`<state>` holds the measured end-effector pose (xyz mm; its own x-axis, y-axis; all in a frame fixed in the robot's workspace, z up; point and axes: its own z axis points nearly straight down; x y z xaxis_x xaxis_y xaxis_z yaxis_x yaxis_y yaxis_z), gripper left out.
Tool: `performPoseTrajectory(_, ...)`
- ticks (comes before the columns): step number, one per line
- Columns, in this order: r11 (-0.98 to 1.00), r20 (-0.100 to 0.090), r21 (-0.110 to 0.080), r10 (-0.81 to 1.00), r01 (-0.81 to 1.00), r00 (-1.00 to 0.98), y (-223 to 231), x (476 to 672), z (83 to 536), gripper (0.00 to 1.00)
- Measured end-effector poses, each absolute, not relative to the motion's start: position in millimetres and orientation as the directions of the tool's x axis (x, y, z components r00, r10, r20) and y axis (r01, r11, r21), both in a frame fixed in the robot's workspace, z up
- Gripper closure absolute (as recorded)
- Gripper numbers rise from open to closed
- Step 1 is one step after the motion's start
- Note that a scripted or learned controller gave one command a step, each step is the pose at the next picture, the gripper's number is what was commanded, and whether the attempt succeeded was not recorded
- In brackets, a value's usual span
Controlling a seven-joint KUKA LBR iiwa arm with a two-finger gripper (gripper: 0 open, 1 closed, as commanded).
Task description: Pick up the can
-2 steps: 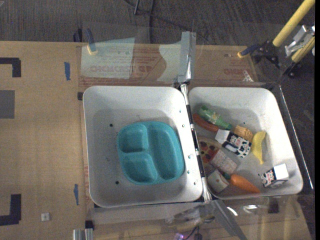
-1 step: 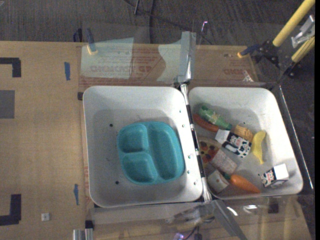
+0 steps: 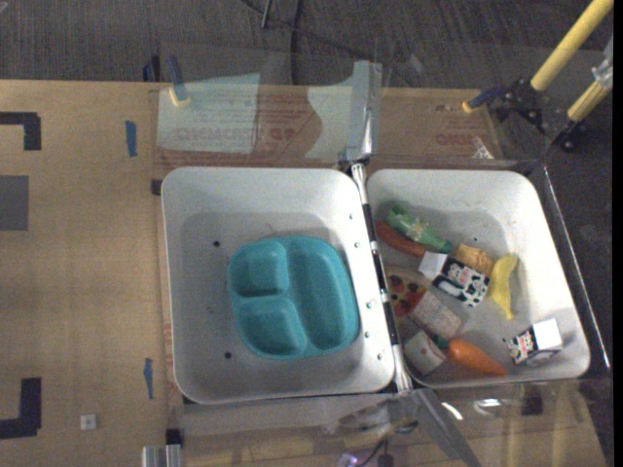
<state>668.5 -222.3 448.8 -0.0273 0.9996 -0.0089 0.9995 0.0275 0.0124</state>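
Silvery can [image 3: 423,350] is lying at the near edge of the cluttered white bin [image 3: 545,202], just beside an orange carrot [image 3: 477,357]. Farther back, a banana [image 3: 503,285] is resting. The tool's state cannot be told.

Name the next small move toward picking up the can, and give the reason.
Probably travel to above the can, in the right bin's lower-left corner. It sits close beside the orange carrot and the bin's wall, so lining up overhead first seems wise.

Upper right: two yellow bars [image 3: 576,35] meeting a dark clamp [image 3: 527,96]; whether either belongs to the arm cannot be told.
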Motion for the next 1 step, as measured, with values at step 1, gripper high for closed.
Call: performPoseTrajectory(1,0.115,-0.002,0.002,0.993,0.993,-0.115,-223.1,633.2,346.6,1.0)
